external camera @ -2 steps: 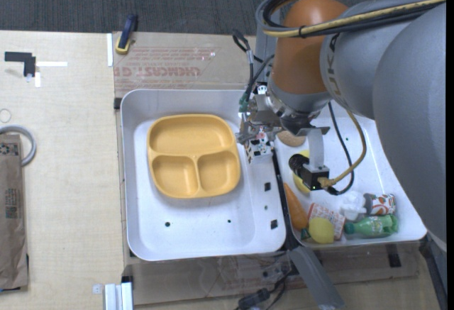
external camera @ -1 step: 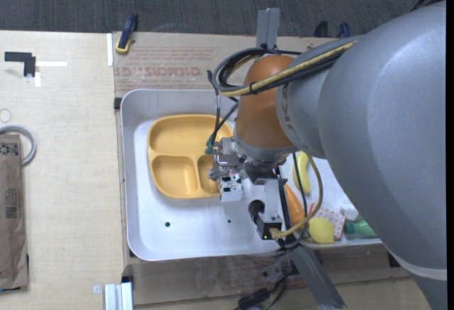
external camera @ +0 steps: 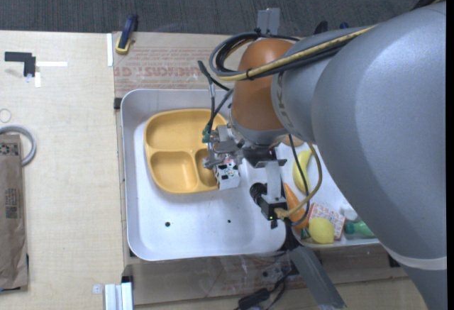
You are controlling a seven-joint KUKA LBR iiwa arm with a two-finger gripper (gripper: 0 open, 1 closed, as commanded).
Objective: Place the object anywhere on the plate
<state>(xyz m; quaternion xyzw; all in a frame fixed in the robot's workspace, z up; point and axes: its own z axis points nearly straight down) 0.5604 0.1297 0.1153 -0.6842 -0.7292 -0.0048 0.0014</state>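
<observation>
A yellow divided plate (external camera: 174, 149) lies in the upper left part of the left white bin (external camera: 191, 230). My gripper (external camera: 221, 168) hangs over the plate's right edge, just below the orange wrist band (external camera: 255, 89). I see nothing clearly held in it, because the wrist hides the space under it. Toy food lies in the right bin, partly under the arm: a yellow lemon (external camera: 320, 229), an orange carrot (external camera: 294, 202), a green piece (external camera: 358, 228) and a pale yellow piece (external camera: 305, 167).
The grey arm (external camera: 376, 124) covers most of the right bin. A brown paper bag (external camera: 13, 209) and a grey ring (external camera: 25, 142) lie on the wooden bench at far left. A blue-and-yellow tool (external camera: 128, 33) rests above the left bin.
</observation>
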